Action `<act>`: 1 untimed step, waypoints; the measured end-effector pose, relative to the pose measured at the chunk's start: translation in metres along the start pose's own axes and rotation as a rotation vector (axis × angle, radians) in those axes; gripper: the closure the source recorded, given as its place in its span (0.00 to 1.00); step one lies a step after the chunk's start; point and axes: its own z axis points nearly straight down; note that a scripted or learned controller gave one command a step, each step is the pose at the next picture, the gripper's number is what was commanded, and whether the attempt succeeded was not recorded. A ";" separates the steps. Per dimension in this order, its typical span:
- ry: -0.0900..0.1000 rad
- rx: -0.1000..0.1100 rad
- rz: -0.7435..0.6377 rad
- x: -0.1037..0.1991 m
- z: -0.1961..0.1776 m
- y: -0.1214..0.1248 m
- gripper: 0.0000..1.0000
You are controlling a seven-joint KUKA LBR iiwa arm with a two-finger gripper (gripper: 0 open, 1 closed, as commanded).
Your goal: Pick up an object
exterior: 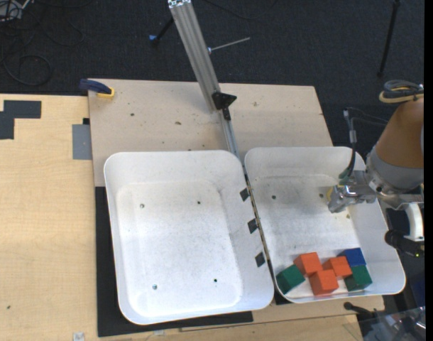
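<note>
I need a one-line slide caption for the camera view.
Tool over the right bin; orange, green and blue blocks cluster at its near edge.

The robot's rounded orange band [404,137], broad and matte, bulges at three o'clock, and a grey ring-shaped wrist segment [392,174] sits directly beneath it toward six o'clock. From that segment a small silvery metal gripper [338,197] of shiny, angular parts projects toward nine o'clock. A thin dark cable [352,144] runs beside the band at its ten o'clock side, and a white casing piece [415,221] shows at the wrist's five o'clock.
</note>
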 end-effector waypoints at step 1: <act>-0.001 -0.001 -0.004 -0.009 -0.047 0.005 1.00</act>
